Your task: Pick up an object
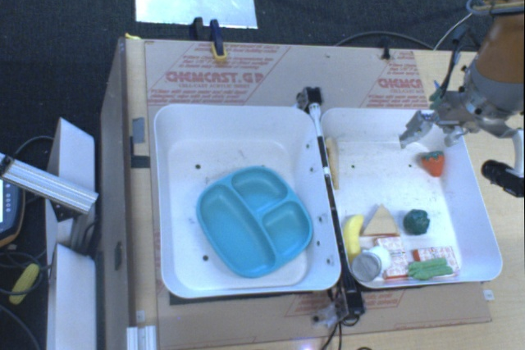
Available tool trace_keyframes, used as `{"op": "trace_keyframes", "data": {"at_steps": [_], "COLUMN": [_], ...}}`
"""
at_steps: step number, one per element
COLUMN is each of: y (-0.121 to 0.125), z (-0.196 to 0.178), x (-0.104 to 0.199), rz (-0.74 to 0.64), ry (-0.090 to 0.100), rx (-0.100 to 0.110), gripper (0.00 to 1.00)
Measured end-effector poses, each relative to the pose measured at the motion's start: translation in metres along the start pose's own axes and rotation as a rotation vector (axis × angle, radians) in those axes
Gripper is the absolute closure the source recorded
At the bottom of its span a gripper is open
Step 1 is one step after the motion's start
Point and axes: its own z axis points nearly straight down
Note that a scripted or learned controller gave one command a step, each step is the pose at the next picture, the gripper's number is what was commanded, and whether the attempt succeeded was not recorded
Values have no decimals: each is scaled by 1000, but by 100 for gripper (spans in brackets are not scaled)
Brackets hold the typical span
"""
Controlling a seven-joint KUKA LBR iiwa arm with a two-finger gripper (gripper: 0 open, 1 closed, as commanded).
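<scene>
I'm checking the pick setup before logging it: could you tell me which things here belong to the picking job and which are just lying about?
Part of the job:
- gripper, fingers apart, above the right bin
- orange carrot toy, nearest the gripper
- dark green lump
- banana
- wedge
- small tin
- flat packet

Just lying about:
- blue divided plate in the left bin
- clamp on the bench edge

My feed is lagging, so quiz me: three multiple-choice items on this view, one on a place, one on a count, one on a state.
1. The blue divided plate lies in:
A. the left bin
B. the right bin
C. the bench outside the bins

2. The plate has how many compartments?
A. two
B. three
C. five

3. The gripper is:
A. clamped on the plate
B. above the right bin, near the orange carrot-like toy
C. over the left bin

Answers: 1 A, it sits inside the left bin. 2 B, three sections show. 3 B, it hangs just above the toy.
</scene>
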Motion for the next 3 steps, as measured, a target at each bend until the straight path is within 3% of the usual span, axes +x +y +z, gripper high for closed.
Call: {"op": "trace_keyframes", "data": {"at_steps": [1,2,3], "y": [-28,-68,-111], "z": [104,145,145], "x": [-45,-55,-30], "rz": [2,2,2], "ry": [0,0,0], "rx": [3,1,1], "gripper": [0,0,0]}}
